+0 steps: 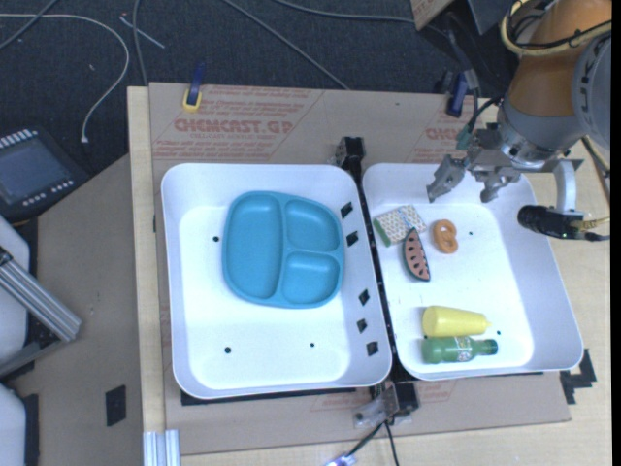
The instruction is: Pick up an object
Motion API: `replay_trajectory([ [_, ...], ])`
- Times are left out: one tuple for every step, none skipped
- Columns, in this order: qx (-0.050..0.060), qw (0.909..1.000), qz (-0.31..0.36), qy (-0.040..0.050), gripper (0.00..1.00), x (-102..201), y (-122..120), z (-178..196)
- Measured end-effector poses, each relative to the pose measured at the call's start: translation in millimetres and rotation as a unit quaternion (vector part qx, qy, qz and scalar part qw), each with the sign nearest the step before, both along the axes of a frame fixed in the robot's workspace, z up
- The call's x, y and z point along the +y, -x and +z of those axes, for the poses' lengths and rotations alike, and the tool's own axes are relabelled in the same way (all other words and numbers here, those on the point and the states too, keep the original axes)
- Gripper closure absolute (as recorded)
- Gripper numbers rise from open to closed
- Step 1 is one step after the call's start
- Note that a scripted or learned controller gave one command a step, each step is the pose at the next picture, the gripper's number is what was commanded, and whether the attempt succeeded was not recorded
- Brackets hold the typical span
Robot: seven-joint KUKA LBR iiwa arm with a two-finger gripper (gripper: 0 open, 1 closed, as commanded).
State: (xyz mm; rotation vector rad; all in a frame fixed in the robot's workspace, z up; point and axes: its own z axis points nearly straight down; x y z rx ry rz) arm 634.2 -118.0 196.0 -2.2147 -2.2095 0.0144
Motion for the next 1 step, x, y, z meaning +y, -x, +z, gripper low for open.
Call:
replay_trajectory([
  [-0.008,1.0000,0.001,0.0009,0.00,0.3,-3.1,9.1],
])
